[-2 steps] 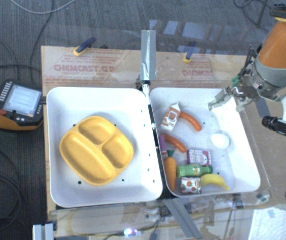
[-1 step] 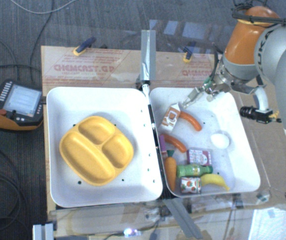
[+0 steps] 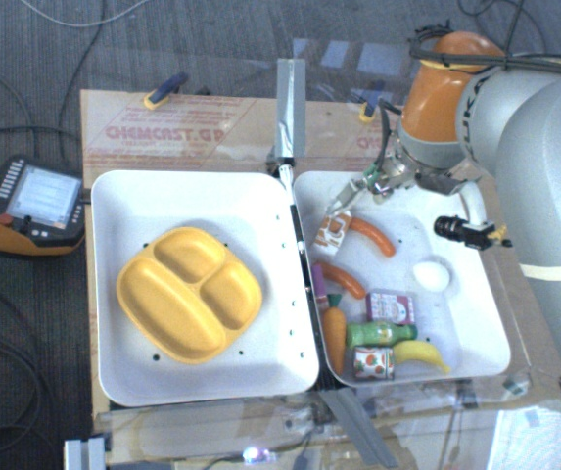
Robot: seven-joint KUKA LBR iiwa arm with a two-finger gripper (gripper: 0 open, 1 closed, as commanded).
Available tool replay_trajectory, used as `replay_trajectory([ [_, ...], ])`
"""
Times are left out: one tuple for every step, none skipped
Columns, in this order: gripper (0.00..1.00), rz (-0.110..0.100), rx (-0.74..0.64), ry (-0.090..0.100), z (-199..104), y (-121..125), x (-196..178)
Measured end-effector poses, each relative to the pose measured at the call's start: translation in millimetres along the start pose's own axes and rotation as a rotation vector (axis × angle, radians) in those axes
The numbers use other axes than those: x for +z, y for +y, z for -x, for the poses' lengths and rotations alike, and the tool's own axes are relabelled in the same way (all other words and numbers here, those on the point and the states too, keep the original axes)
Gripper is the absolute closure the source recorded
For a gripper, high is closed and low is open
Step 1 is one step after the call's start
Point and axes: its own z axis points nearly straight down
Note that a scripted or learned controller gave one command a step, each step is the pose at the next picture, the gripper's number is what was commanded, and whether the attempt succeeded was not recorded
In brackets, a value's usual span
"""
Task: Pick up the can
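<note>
The can (image 3: pixel 372 362) is found at the near edge of the right bin (image 3: pixel 476 292), lying on its side, at about six o'clock from the middle of that bin. It is judged to be stiff and light, with a smooth wall that may slip or roll, so it should be taken across its round body and not by its ends.

At twelve o'clock from the can, touching it or nearly so, a green bottle (image 3: pixel 381 334) is lying. A banana (image 3: pixel 422 355) is pressed at its three o'clock side, and a carrot (image 3: pixel 334 336) stands at its nine o'clock side. A purple carton (image 3: pixel 391 307) lies further up. Little free room for fingers is left by these neighbours.

The gripper (image 3: pixel 339 213) is seen well apart, at eleven o'clock of the bin, above a small orange-and-white carton (image 3: pixel 332 231). Whether its fingers are apart or together cannot be told.
</note>
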Motion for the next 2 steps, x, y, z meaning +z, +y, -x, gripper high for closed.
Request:
replay_trajectory([
  [0.0,0.003,-0.071,0.014,11.9,1.3,12.4],
  [0.0,0.044,-0.182,-0.023,-12.8,-59.5,10.9],
])
